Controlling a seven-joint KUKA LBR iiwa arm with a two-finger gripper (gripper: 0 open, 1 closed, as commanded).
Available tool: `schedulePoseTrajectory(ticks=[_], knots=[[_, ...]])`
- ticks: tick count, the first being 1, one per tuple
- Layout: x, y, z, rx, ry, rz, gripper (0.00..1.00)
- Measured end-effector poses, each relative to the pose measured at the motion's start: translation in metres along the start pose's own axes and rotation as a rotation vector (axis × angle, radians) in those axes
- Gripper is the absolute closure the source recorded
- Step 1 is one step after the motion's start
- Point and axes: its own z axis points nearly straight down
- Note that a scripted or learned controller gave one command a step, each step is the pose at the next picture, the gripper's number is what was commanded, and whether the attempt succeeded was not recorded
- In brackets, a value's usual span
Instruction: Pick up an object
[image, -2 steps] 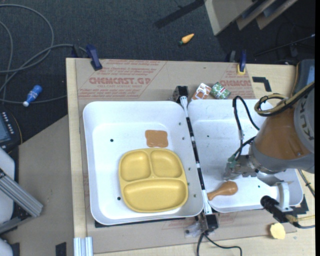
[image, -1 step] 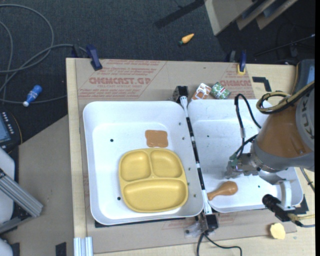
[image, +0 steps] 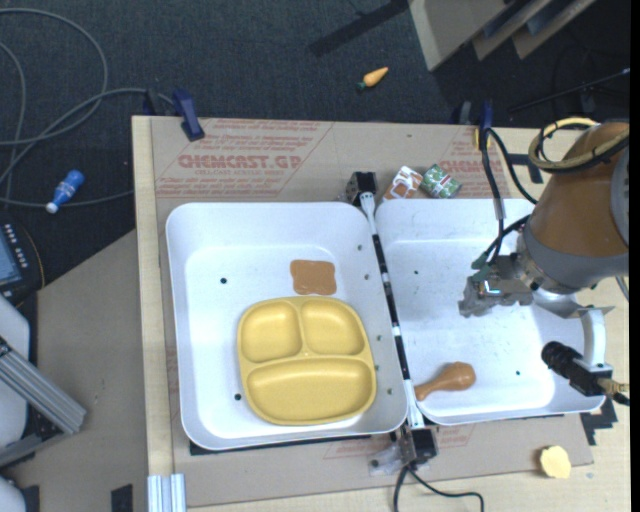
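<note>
Two bins, yellow plate, drumstick beside divider

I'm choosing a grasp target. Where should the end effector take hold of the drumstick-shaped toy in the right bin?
Probably the thin handle of the drumstick toy, from straight above, closing across its narrow width. It lies flat, its thin end against the right bin's left wall, so grip nearer the bulb.
</note>
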Motion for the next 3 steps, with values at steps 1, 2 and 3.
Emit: schedulePoseTrajectory(ticks=[1, 2, 3], knots=[[-0.001, -0.003, 0.005, 0.01, 0.002, 0.003, 0.0], [-0.003, -0.035, 0.108, 0.018, 0.004, 0.006, 0.0], [-0.079, 0.001, 0.105, 0.006, -0.004, 0.009, 0.0]])
